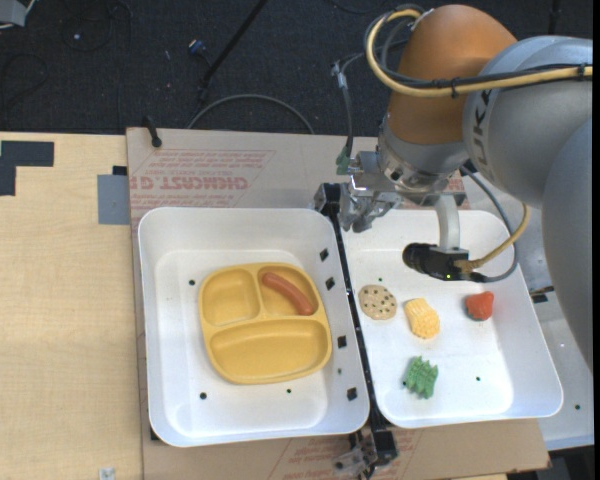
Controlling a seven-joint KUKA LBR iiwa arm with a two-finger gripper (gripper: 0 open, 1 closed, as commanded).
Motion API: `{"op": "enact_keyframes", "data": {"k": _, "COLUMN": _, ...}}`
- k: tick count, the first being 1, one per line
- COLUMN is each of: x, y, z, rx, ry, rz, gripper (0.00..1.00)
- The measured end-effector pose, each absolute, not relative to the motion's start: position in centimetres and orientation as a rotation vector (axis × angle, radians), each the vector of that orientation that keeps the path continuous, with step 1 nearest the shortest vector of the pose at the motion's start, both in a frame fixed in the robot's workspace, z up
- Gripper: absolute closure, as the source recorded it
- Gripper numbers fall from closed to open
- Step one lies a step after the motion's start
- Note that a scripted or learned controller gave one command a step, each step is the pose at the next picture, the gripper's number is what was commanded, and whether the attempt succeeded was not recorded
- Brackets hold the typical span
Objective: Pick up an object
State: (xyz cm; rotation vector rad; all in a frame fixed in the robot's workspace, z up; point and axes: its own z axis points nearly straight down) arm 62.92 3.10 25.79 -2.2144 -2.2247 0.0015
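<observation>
The gripper (365,211) hangs over the right bin's (540,368) upper-left corner — jaw state cannot be told — clear of the cookie (378,301) and corn (422,318), which lie spaced apart for single picks.

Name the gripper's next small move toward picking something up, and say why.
Probably move the gripper forward along the right bin and lower it over the cookie. It sits at that bin's back left corner, above the floor, with nothing between its fingers, and the cookie is the nearest item, lying apart from the corn.
</observation>
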Motion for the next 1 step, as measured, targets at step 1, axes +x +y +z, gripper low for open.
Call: {"op": "enact_keyframes", "data": {"k": 1, "x": 62.48, "y": 7.93, "z": 25.5, "rx": -2.213, "ry": -2.224, "rz": 0.003, "gripper": 1.0}}
